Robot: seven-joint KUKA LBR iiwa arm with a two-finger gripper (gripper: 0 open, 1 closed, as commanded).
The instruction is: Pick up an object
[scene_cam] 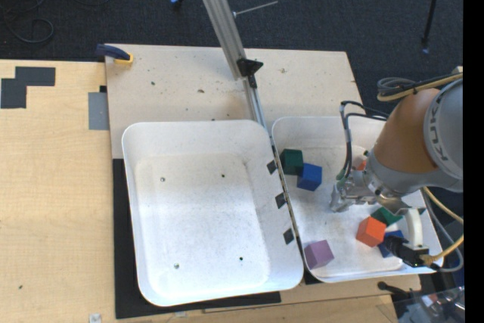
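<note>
A: How is the arm (420, 140) posed?

B: It leans over the right bin (333, 272) from the right edge, the gripper (344, 199) pointing down at bare floor mid-bin. Whether it is open can't be told.

A: What's around it?

B: Green cube (291, 159) touching blue cube (309, 176) by the divider; orange cube (370, 231) near the right edge; purple cube (318, 253) at the front edge.

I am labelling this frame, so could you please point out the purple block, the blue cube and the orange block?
Purple block (318, 253), camera view, its top face.
Blue cube (309, 176), camera view, its top face.
Orange block (370, 231), camera view, its top face.
</note>
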